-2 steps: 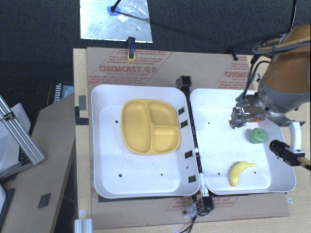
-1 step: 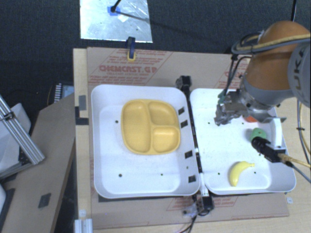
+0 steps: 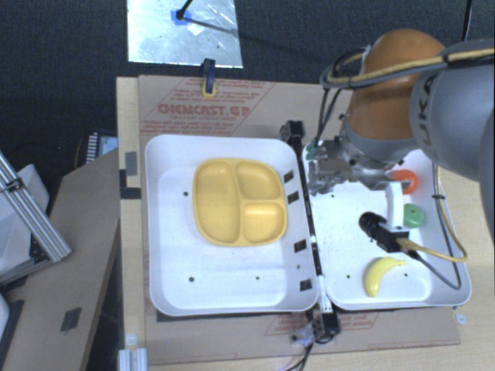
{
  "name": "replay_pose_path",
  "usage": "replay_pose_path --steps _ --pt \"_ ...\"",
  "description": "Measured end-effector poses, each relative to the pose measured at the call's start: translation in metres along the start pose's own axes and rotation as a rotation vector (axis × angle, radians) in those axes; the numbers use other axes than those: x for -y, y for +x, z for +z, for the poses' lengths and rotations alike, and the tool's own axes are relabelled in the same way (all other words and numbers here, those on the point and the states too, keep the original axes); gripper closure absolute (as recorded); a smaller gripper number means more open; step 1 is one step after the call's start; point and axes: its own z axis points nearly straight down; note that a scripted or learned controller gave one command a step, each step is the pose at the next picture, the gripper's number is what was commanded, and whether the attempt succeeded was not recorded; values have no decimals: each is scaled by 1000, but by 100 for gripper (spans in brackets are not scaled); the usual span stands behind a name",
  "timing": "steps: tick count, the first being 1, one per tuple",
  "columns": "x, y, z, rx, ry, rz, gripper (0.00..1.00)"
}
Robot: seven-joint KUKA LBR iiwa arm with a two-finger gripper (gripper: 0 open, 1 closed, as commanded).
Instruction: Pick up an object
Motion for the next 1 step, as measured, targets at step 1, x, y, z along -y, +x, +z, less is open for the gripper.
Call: replay_pose_path --steps 1 --pt "-11 42 9 1 0 2 100"
